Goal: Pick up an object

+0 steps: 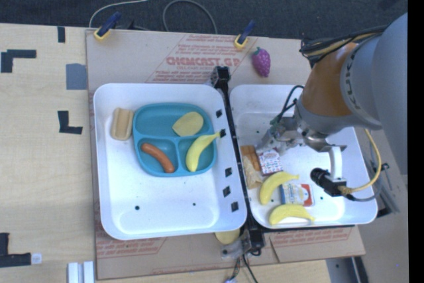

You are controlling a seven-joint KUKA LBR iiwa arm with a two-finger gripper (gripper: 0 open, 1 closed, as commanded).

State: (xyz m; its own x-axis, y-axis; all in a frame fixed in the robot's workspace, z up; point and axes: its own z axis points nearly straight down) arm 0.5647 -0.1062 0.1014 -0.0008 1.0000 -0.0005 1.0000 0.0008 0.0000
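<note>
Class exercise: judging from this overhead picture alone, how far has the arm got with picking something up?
Done: the arm has reached over the right bin. In hand: nothing visibly lifted. Its pincer sits low by the small packet. Left: gripping and raising an item; both bananas lie in the bin.

Robot lab, 2 clamped bins [106, 142] (toy food)

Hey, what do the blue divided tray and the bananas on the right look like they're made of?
The blue tray looks like moulded plastic: even colour, rounded compartment walls, dull finish. The two bananas in the right bin seem to be plastic toy food, uniformly yellow and smooth, though the view leaves that open.
</note>
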